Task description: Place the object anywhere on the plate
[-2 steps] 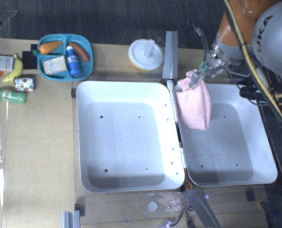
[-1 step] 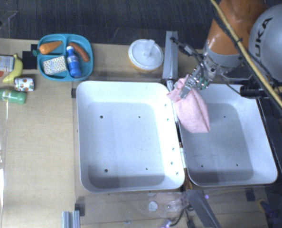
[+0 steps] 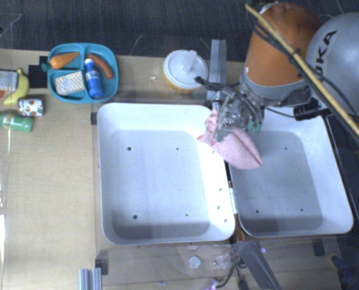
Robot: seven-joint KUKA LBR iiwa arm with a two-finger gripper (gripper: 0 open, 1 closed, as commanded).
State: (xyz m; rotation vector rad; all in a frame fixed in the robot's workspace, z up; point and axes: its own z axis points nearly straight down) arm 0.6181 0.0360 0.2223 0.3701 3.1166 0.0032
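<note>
A: Where is the tool [image 3: 235,118] sitting?

B: At about one o'clock from the middle of the view, over the seam where the two white bins meet, close to their far rims. The grey arm [image 3: 342,47] with its orange band comes in from three o'clock.

A: Has it got anything?

B: A pink cloth [image 3: 234,145] hangs from it. The top of the cloth is bunched between the fingers, so they are closed on it, and the loose end droops toward five o'clock, over the near-left corner area of the right bin [image 3: 300,222].

A: And the edges there?

B: The cloth straddles the shared rims; part of it lies above the right wall of the left bin [image 3: 161,222], part above the right bin. Whether it touches either rim I cannot tell.

A: Open room?

B: The floor of the left bin spreads wide toward seven and nine o'clock. The right bin's floor is open toward five o'clock.

A: What sits on the table [image 3: 40,192] outside the bins?

B: At eleven o'clock a blue divided plate [image 3: 110,71] holding toy food, well apart from the cloth. At twelve o'clock a white-lidded cup [image 3: 184,69], just beyond the left bin's far rim. At ten o'clock, a banana [image 3: 19,88] and a small can [image 3: 31,107]
</note>
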